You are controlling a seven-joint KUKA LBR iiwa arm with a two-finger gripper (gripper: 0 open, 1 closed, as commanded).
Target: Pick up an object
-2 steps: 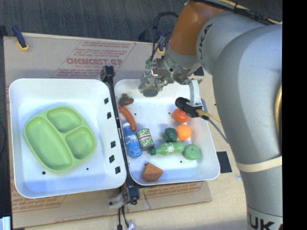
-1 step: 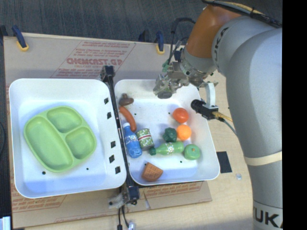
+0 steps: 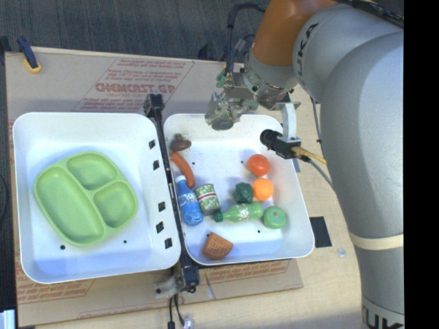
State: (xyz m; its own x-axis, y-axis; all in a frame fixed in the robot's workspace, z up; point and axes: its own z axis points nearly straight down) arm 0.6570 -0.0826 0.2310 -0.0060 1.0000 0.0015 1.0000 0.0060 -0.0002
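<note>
Objects for picking lie in the right bin (image 3: 302,233): an orange sausage (image 3: 183,169) slanting from upper left to lower right, and a blue bottle (image 3: 189,204) lying nearly top-to-bottom below it. My gripper (image 3: 223,117) hangs over the bin's upper rim; whether my jaws are apart I cannot tell.

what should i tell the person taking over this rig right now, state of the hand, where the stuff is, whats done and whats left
Hand: hovering over the far rim of the right white bin; nothing visibly held, and whether it is open or shut can't be made out.
Right bin holds a brown-capped toy mushroom, an orange sausage, a blue bottle, a small striped can, a dark green broccoli piece, a green bottle lying flat, a red tomato, an orange ball, a green apple and a brown wedge.
Left white bin holds a green divided plastic plate.
Done: nothing lifted.
Left: choose an object, descend, grasp, lift.
</note>
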